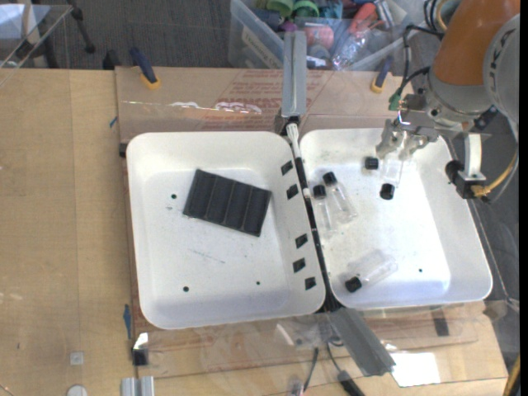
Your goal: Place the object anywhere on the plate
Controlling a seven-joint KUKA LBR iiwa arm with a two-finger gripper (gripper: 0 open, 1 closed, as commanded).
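Observation:
The plate (227, 202) is a black ridged rectangle lying flat in the left bin (157, 304), toward its far left. Clear vials with black caps lie in the right bin (462, 279): two side by side (334, 200) near the divider and one (369, 271) toward the front. My gripper (399, 148) hangs over the far part of the right bin. Just below it is another clear vial (387, 180), cap end down, and a small black cap (371, 163) sits beside it. I cannot tell whether that vial touches the gripper or rests on the bin floor.
A raised divider (299, 213) with black clips runs between the two bins. A clear tub of colourful items (330, 11) stands behind the bins. The arm's orange band (470, 31) and cables fill the upper right.

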